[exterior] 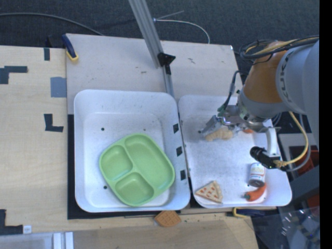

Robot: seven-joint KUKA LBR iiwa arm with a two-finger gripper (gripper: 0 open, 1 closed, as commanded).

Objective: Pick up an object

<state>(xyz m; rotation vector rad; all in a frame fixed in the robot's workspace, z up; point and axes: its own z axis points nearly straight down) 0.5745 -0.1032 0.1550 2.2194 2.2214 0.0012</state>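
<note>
My gripper (218, 124) is low in the right bin (234, 154), directly over a pale beige lumpy food item (220, 135) near the bin's upper middle, and seems to touch its top. The gripper body partly hides the item. Also in this bin are a pizza slice (209, 192) at the front left, a small bottle (256, 174) with a white label at the right, and an orange-red vegetable (256, 194) at the front right corner.
A green divided plate (136, 168) lies in the left bin (88, 139). A round waffle-like biscuit (167, 219) sits on the bench in front of the bins. A slanted metal pole (148, 25) rises behind the bins. Cables hang by the arm's wrist (267, 82).
</note>
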